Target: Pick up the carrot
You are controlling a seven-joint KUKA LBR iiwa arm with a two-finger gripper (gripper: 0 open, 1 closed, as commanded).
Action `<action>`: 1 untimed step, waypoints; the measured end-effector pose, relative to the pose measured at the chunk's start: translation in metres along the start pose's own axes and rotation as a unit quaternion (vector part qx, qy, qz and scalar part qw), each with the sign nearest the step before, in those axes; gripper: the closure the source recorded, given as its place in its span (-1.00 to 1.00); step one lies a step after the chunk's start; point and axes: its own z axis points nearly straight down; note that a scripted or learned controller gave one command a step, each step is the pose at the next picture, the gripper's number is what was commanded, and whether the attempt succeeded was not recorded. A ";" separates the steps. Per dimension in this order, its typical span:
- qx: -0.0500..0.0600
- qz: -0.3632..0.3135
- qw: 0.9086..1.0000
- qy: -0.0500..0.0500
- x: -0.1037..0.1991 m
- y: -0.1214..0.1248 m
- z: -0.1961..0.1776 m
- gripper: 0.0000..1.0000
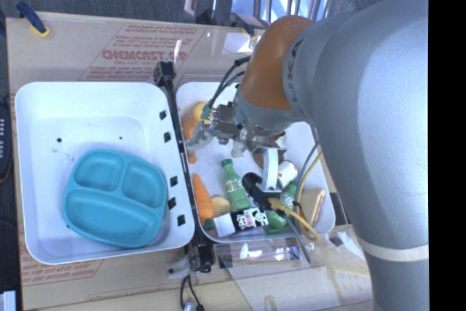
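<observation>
While the grey arm fills the right of the view and hides much of the right bin, the task looks barely begun. The left bin holds a blue divided tray lying flat near its front. The right bin is crowded: a green bottle stands out at its middle, a dark labelled bottle lies along the front wall, and a yellow cable loops over the items at the right. The gripper hangs low over the rear half of this bin, beneath the orange band; how far it is open I cannot tell, as the wrist and cabling mask it, and nothing can be seen held in it. The carrot lies against the left wall of the right bin, toward the front, just beside the green bottle and apart from the gripper. A second orange item sits farther back along the same wall. Judging from this, the carrot is not yet grasped: reaching, closing and lifting all remain.
</observation>
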 end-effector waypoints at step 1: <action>0.001 -0.028 1.000 0.001 -0.008 -0.047 0.001 -1.00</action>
